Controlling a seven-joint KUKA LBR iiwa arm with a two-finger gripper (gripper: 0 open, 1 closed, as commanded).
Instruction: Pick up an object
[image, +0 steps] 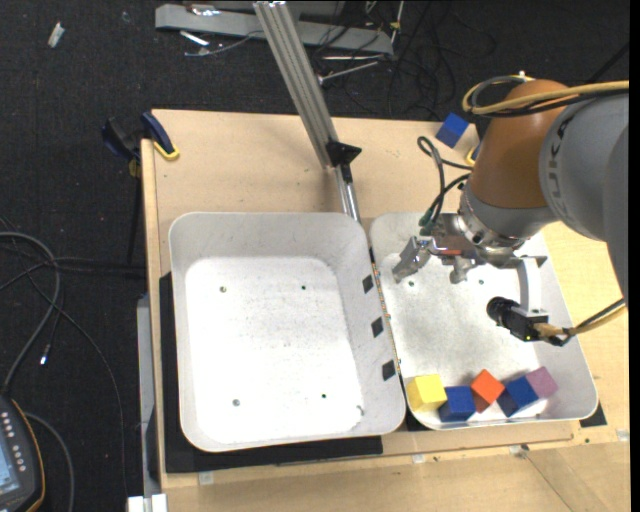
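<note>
Over the right bin, blocks waiting at the near rim

Nearest the camera, along the near wall of the right bin (575, 350), a row of small blocks is seen: a yellow block (427, 390), a blue block (459, 402), an orange block (487, 386), a second blue block (519, 395) and a purple block (542, 381). They are packed against the rim, touching or nearly so, which is judged to leave little room for a clean grasp. Farther back, the gripper (434, 262) is held above the bare floor of the same bin, well apart from the blocks; its fingers are seen spread, with nothing between them, so no pick is yet made. Beside it, the left bin (200, 240) lies alongside. Beyond the bins, a loose blue block (453, 129) is seen on the bench (240, 160), partly hidden by the arm
</note>
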